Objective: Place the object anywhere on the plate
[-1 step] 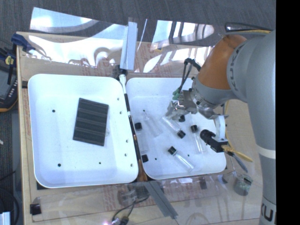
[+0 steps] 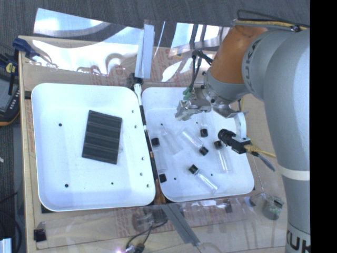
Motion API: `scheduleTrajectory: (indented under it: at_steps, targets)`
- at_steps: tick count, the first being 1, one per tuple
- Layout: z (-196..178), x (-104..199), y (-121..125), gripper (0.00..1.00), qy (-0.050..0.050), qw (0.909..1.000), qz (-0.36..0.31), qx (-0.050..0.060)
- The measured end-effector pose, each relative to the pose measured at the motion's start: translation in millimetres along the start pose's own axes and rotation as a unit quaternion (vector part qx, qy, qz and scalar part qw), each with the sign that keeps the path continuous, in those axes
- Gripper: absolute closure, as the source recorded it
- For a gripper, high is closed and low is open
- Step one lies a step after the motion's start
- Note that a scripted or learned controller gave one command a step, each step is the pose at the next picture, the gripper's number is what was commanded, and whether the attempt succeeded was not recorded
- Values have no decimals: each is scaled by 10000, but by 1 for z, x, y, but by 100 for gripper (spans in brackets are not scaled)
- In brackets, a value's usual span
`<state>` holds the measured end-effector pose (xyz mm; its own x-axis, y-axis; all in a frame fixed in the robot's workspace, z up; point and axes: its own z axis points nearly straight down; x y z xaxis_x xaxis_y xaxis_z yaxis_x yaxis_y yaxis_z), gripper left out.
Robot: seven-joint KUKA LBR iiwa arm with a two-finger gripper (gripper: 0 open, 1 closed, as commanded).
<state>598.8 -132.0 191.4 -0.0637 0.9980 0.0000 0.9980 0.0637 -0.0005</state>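
Just below the gripper (image 2: 185,109), small clear tubes (image 2: 190,139) with black caps are seen. They look light, slippery, best pinched mid-body. The grip state cannot be told.

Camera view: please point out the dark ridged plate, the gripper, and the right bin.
dark ridged plate (image 2: 102,137): camera view, middle of its ridged top.
gripper (image 2: 181,112): camera view, its metal tip over the right bin.
right bin (image 2: 239,181): camera view, bare floor near its right corner.
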Motion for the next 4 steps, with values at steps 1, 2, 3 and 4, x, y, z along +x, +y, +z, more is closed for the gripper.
scheduleTrajectory:
  at_steps: [1, 2, 3, 4]
  targets:
    - [19, 34, 33, 100, -2, 9969, -781, -7]
    - [0, 128, 63, 100, 5, 9918, -1275, 4]
    - [-1, 218, 72, 100, 8, 9892, -1467, -7]
    - [-19, 282, 75, 100, 5, 9873, -1588, 2]
